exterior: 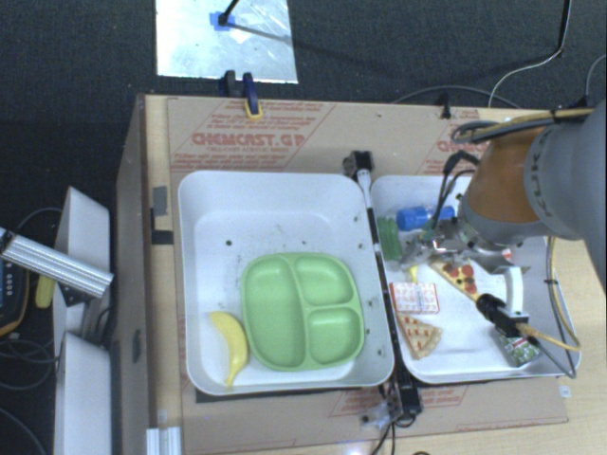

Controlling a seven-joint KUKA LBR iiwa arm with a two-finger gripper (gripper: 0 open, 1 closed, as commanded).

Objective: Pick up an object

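Observation:
My gripper (429, 246) is low in the right bin (474, 368), near its back left part, with the grey and orange arm (517, 183) coming in from the right. A blue object (413, 218) lies just behind the gripper and a green object (389, 238) sits to its left by the bin wall. A pizza slice toy (459, 276) lies directly in front of it. Closer to the front are a red and white patterned card (415, 298) and a brown waffle-like wedge (420, 336). I cannot see anything held.
The left bin (218, 207) holds a green divided plate (303, 311) and a yellow banana (230, 346) at its front left. A black divider rail (372, 235) separates the two bins. Cables run over the bench at the back right.

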